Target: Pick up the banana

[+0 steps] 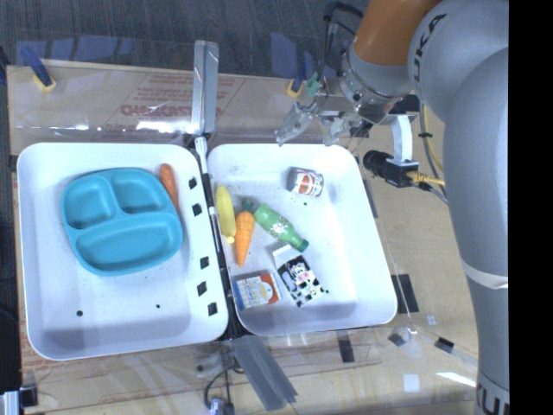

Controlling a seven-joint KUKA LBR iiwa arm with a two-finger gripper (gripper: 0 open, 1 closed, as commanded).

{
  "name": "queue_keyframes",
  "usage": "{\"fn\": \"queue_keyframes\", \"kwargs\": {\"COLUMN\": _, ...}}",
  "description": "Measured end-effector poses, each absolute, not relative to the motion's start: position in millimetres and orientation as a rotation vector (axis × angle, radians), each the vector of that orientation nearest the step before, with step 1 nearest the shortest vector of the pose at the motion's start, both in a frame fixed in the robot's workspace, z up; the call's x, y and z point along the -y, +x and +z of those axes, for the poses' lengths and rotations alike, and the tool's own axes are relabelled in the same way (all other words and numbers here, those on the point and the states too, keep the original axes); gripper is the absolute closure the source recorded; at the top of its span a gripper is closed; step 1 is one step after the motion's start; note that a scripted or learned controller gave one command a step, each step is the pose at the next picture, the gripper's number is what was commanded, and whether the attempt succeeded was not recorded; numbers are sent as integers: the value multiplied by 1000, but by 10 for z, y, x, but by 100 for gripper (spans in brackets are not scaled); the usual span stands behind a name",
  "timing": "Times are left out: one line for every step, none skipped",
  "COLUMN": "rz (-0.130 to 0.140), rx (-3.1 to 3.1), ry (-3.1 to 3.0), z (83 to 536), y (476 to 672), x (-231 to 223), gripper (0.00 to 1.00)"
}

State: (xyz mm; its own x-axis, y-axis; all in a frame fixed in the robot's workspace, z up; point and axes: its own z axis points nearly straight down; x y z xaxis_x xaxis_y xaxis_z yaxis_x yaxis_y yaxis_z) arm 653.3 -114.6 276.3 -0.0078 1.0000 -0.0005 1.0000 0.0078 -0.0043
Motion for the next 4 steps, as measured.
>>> {"fn": "queue_keyframes", "kwargs": {"rz": 4, "rx": 2412, "ry": -2010, "z": 1948, "y": 6480, "x": 502, "gripper": 0}}
{"fn": "queue_keyframes", "kwargs": {"rz": 4, "rx": 2407, "ry": -2016, "z": 1916, "y": 6115, "x": 159, "gripper": 0}}
{"fn": "queue_keyframes", "kwargs": {"rz": 4, "rx": 2445, "ry": -1969, "z": 1916, "y": 5388, "x": 341, "gripper": 0}}
{"fn": "queue_keyframes", "kwargs": {"rz": 5, "rx": 2365, "ry": -2066, "z": 1912, "y": 6276, "x": 629, "gripper": 0}}
